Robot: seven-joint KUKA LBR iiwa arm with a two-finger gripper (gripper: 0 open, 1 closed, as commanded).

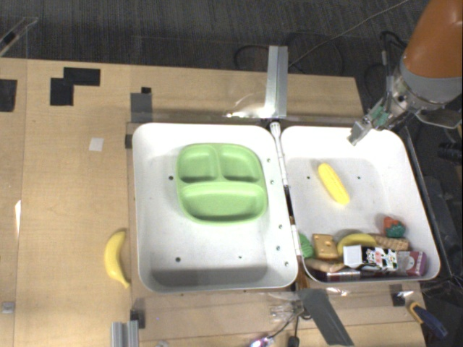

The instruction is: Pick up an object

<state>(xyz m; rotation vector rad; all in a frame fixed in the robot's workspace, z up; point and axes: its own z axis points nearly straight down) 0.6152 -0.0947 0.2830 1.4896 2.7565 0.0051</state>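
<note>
Jaws' state we cannot tell. We hover at two o'clock, well apart from the yellow corn (333,183). Descending here risks grasping nothing.

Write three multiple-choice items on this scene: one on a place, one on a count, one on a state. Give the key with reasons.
1. Where does the green tray lie?
A. in the left bin
B. in the right bin
C. on the bench outside the bins

2. How many sections does the green tray have?
A. one
B. three
C. five

3. How does the tool stand to the corn cob?
A. it grips the cob
B. it presses on the cob
C. it is apart from the cob, at the right bin's far rim

Key: 1 A, the tray sits in the middle of the left bin. 2 B, two small sections show above one wide one. 3 C, the cob lies alone on the bin floor while the tool is up at the far rim.
</note>
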